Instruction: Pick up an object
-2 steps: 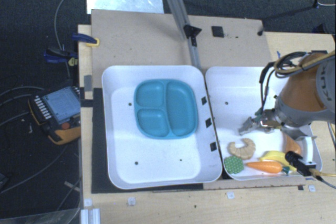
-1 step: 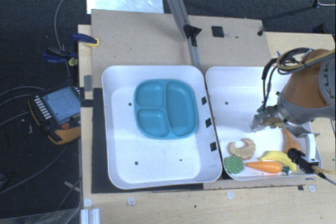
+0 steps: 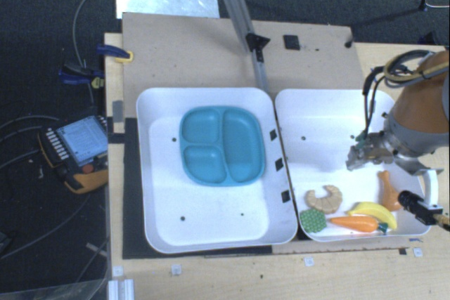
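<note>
The right bin (image 3: 309, 116) holds several toy foods along its near edge: a tan croissant-like piece (image 3: 323, 198), a green broccoli piece (image 3: 313, 220), an orange carrot (image 3: 354, 223), a yellow banana (image 3: 375, 211) and an orange-brown drumstick-like piece (image 3: 389, 190). My gripper (image 3: 360, 155) hangs over the right bin's middle right, just above and left of the drumstick piece, with nothing seen between its fingers. The orange band and grey wrist rise behind it at the right edge.
The left bin (image 3: 162, 207) holds a blue sectioned plate (image 3: 223, 145). A grey pole (image 3: 235, 3) slants down to the bins' far edge. Cables, clamps and a handheld pendant (image 3: 77, 151) lie on the floor at the left.
</note>
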`<control>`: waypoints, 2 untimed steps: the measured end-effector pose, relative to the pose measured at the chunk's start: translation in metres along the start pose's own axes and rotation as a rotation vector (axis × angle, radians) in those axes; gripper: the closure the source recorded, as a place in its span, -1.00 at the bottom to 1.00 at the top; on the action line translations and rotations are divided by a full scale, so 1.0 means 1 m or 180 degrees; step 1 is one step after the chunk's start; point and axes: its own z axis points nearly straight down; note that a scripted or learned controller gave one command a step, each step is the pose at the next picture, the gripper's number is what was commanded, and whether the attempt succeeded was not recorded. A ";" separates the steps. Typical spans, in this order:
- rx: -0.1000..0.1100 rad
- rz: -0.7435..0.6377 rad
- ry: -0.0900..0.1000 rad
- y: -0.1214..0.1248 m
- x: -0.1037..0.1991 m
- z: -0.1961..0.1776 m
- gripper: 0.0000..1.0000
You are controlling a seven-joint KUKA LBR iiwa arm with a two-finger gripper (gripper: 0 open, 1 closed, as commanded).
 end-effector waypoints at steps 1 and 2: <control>-0.0003 0.0000 -0.0001 0.001 -0.006 -0.044 1.00; -0.0011 -0.0002 -0.0004 0.002 -0.012 -0.106 1.00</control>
